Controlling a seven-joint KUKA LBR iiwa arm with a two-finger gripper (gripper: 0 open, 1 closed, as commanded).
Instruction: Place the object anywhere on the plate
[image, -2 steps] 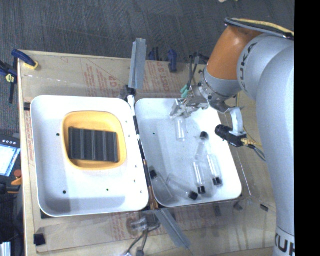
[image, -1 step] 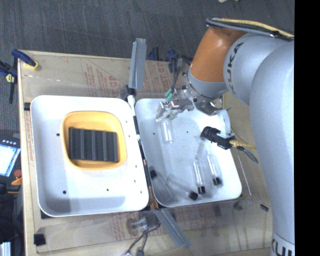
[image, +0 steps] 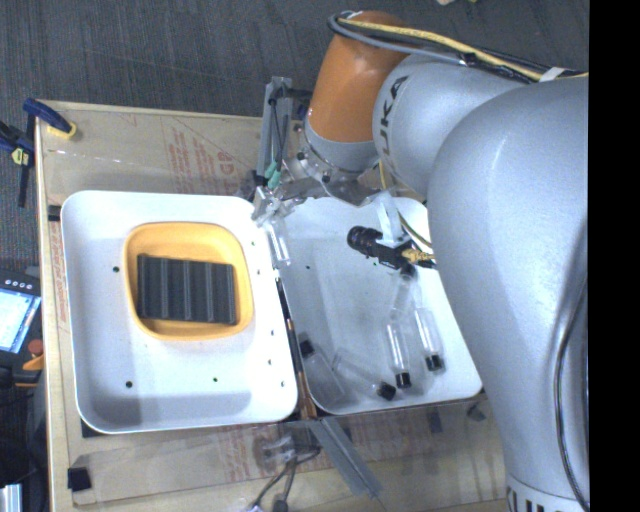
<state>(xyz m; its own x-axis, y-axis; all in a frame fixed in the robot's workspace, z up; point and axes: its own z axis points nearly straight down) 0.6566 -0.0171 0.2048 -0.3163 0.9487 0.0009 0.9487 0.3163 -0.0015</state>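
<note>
A yellow plate (image: 186, 236) with rounded corners lies in the left white bin (image: 150, 390). On the plate rests a dark grey ridged block (image: 190, 290), lying flat and covering most of its middle. My gripper (image: 268, 198) hangs over the far end of the divide between the two bins, above and to the right of the plate and apart from the block. I see nothing held in it.
The right bin (image: 340, 300) holds several clear tubes with black caps (image: 400, 345) near its front right. Another clear tube (image: 279, 246) lies along its left wall. The big grey arm covers that bin's right side.
</note>
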